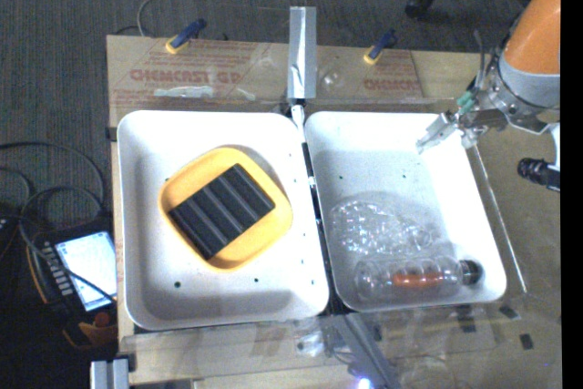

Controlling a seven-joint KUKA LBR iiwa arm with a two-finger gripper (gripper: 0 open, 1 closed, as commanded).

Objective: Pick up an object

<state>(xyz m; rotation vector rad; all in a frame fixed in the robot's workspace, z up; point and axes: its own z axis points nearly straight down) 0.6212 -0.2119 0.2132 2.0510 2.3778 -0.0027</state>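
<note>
A: Arm (537, 32) at the upper right of the frame, grey body with the orange band showing big and bright near the edge. The gripper (435, 134) pokes leftward over the upper right corner of the right bin (383, 127), its thin fingers tapering to a tip above the white floor there.

B: Are the jaws spread or pressed together?

A: Cannot tell from this angle; the fingers overlap into one pale sliver. Nothing sits between them that I can make out.

B: And the things to pick?

A: Lower half of the right bin: a clear plastic bottle (414, 276) lying on its side along the bottom wall, dark cap toward the right, something orange inside it. Just above it, touching or nearly so, a crumpled clear plastic wrapper (378, 228). Both well apart from the gripper.

B: Left bin?

A: The left bin (146, 141) carries a yellow tray (228, 208) with a black ribbed panel on top, turned at a slant, sitting about in the middle.

B: Around the bins?

A: Brown board (182, 77) behind them with two yellow and blue clamps (185, 35) on its far edge, and a small screen device (84, 264) on the floor at the lower left.
</note>
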